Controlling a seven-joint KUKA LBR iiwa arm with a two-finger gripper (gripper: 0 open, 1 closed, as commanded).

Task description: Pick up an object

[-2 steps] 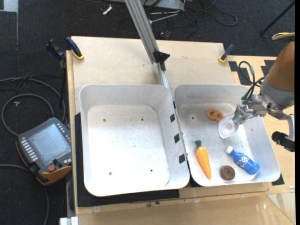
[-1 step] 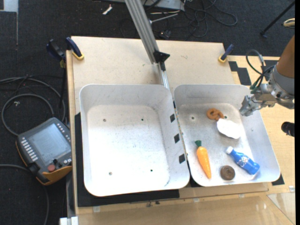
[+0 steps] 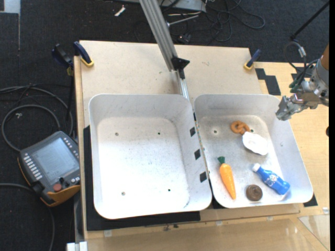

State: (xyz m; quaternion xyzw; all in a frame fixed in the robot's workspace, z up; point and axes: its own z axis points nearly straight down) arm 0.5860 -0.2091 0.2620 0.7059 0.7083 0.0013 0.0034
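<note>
While the gripper (image 3: 287, 110) hangs over the right bin's (image 3: 293, 156) far rim, you can't tell its state. Carrot (image 3: 227, 178) and bottle (image 3: 272, 180) lie inside.

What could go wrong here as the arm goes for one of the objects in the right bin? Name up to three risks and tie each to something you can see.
1. The pretzel lies close against the white lump, so the gripper might knock or catch both.
2. The blue bottle and brown disc lie near the right bin's sloped front wall, which may crowd a descent.
3. The carrot is tapered and could slip out.
</note>
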